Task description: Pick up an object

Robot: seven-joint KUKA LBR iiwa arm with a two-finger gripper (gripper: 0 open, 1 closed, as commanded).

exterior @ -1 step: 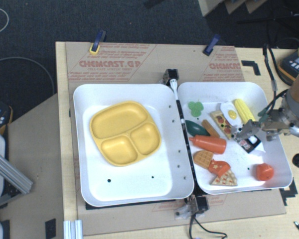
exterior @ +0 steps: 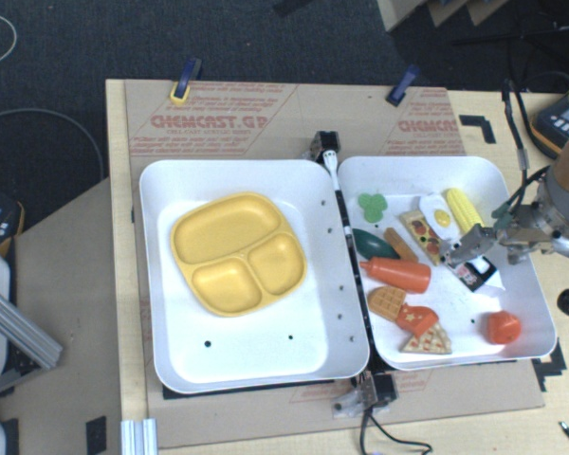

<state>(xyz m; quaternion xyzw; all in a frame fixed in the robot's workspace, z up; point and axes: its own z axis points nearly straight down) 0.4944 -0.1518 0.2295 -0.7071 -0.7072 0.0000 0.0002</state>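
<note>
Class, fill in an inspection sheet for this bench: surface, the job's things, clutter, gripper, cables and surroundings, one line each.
Surface: cardboard-covered bench bearing two white bins side by side, left bin and right bin.
Job's things: in the right bin, toy foods, among them a corn cob, a carrot, a waffle, a pizza slice and a tomato.
Clutter: yellow divided plate in the left bin.
Gripper: gripper low over the right bin's right half; whether the jaws are open cannot be told.
Cables: black cable below the bins.
Surroundings: dark floor; two clamps at the bench's far edge.
</note>
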